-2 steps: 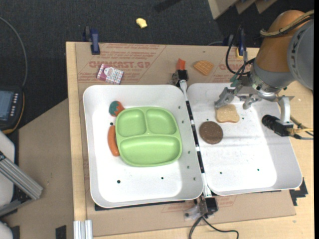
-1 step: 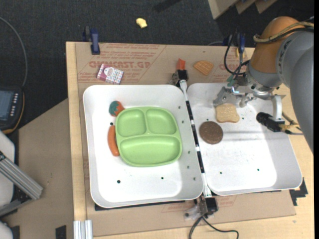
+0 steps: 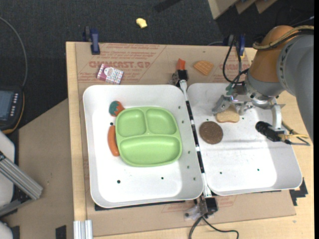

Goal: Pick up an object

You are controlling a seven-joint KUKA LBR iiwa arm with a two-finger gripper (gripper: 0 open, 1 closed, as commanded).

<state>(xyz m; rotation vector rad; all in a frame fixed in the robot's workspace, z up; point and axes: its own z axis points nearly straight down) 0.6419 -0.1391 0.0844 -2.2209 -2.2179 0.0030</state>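
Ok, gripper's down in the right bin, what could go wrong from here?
1. The gripper sits over the tan piece's edge, so it may pinch off-centre and slip.
2. The brown disc lies close beside it and could get nudged.
3. The piece looks flat, so the fingers may scrape the bin.

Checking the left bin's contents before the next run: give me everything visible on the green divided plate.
The green divided plate is light green, looks like matte plastic or silicone, with rounded corners and three compartments: two smaller ones at the far side, one wide one nearer the camera. All three look bare. It lies flat in the left bin, roughly central. An orange sausage-like piece lies against its left edge, and a small teal-and-red item sits at its far-left corner.
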